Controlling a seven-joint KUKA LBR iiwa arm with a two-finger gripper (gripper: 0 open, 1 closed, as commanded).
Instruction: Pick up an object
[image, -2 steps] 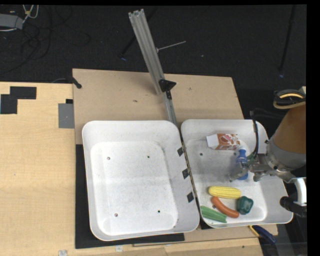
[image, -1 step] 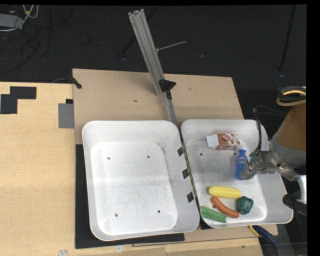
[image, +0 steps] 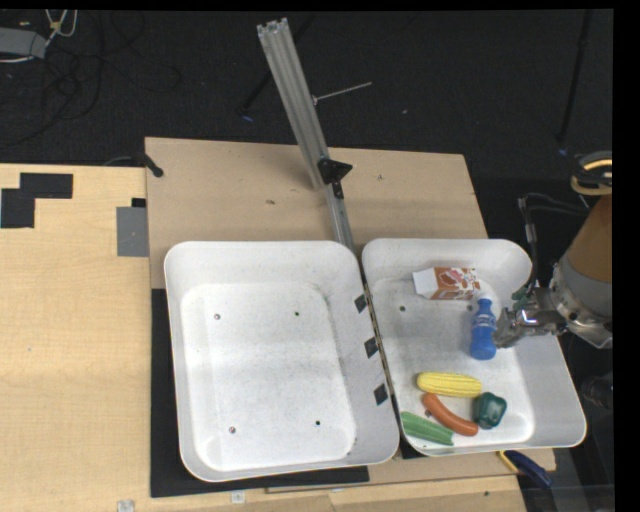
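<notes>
Bottle (image: 483, 329), blue with white cap, stands in the right bin (image: 545, 425), roughly mid-bin toward its right wall. Pincer (image: 512, 326) sits just beside the bottle on its right, at about the same height in the picture; metal parts look close to or touching the bottle, can't tell which. Can't tell if pincer is released or clenched; nothing visibly held.

Arm (image: 592, 262) comes in from the right edge, orange band up top, grey wrist below, over the right rim of the bin.

Other stuff in right bin: red-and-white packet (image: 448, 282) near the back, just up-left of the bottle, apart from it. Corn (image: 449, 384) lies near the front, below the bottle. Carrot (image: 449, 414), orange-red, lies just below the corn, slanted. Green pepper (image: 490, 409), dark, sits right of the carrot, touching or nearly. Pale green pod (image: 427, 429) lies at the front-left corner, beside the carrot.

Left bin (image: 185, 300) is white, sits against the right bin, black clips (image: 372, 347) along the shared edge.

Both bins rest on a worktop (image: 240, 190) of brown board. Metal rail (image: 298, 110) slants up from between the bins toward the back. Light wood surface (image: 70, 330) at the left.
</notes>
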